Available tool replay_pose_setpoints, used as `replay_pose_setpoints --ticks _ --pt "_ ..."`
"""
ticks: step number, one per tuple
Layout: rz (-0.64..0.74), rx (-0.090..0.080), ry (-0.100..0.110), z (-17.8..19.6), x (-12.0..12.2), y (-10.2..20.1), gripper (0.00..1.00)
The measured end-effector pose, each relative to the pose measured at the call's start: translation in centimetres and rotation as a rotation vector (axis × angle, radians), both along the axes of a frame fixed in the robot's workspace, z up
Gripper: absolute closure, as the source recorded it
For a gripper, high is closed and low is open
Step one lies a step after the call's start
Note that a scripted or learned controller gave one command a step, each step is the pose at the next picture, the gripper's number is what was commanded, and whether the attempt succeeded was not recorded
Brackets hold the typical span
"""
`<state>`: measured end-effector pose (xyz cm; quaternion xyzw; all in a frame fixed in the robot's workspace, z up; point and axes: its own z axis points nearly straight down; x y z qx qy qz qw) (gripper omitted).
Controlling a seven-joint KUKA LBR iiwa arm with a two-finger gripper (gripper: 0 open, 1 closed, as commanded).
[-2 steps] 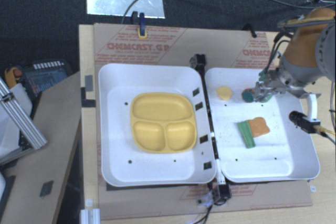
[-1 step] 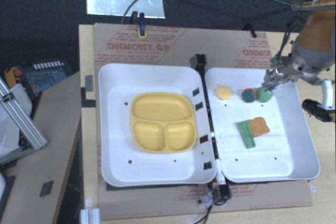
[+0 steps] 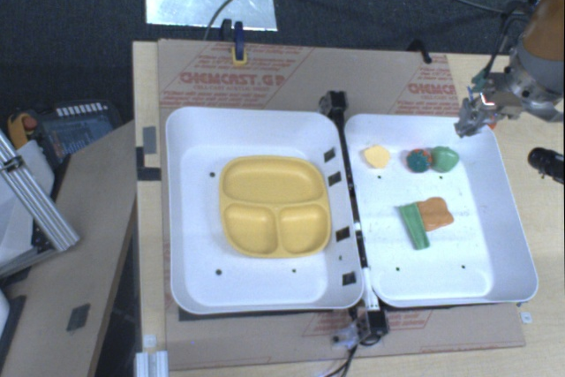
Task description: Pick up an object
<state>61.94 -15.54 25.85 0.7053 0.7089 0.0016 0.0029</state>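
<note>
Object candidates all lie in the right bin (image 3: 508,216): a yellow piece (image 3: 377,156) toward the back left, a small orange-red ball (image 3: 418,160) touching a green ball (image 3: 444,158) beside it, and nearer the middle a green stick (image 3: 413,225) lying against an orange piece (image 3: 434,214). From my seat, that reads as a loose scatter meant for picking, each item flat on the bin floor with bare white around most of them; the two touching pairs look harder to separate than the lone yellow piece. The left bin (image 3: 190,190) carries a yellow divided tray (image 3: 269,206), set squarely in its middle, probably as somewhere to put things rather than something to grab. Both bins sit side by side on the desk (image 3: 150,84).

The gripper (image 3: 474,116) hangs over the back right corner of the right bin, above the rim and well apart from every item, nearest the green ball. Nothing sits between the jaws and they touch nothing. I cannot tell from this slant whether they are spread or closed; the tip is too small and blurred. I judge the pick has not begun: the arm must travel inward and descend
</note>
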Motion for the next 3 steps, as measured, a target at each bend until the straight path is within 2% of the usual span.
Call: replay_pose_setpoints --ticks 1,3 --pt "0.004 0.002 0.004 -1.1 0.4 6.1 1.0" --pt "0.004 0.003 0.005 -3.3 0.7 15.7 1.0"
